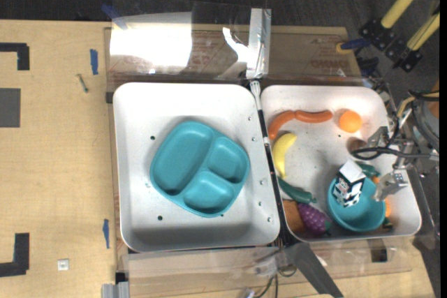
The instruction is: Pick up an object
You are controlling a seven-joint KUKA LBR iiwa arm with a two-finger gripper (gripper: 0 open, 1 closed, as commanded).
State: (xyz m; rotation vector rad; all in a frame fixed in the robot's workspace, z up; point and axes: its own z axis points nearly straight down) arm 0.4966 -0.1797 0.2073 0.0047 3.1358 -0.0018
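- The left shallow white bin (133,150) holds one thing, a teal plastic plate with three compartments (200,167), lying flat and turned at an angle near the middle; bare white floor runs all round it, widest along the left wall and the near edge.
- The right shallow white bin (318,98) is crowded along its left wall and near edge. Its bare floor lies in the middle, between the fruit and the right wall.
- A yellow plastic banana (282,152) lies just beside the divider between the bins, with a long orange-red sausage shape (302,118) curving above it by the far wall.
- A round orange ball (350,121) sits near the far right corner, apart from the sausage's end.
- A purple bunch of toy grapes (313,218) rests against the near edge, a dark green pod-like piece (297,190) just above it.
- A teal round bowl (358,212) sits in the near right corner, a small blue-and-white carton (348,187) tilted on its rim.
- The metal gripper (380,150) hangs over the right rim, above the bowl; whether it is open or closed I cannot tell, and nothing shows held in it.
- The tan worktop (49,150) lies open to the left.
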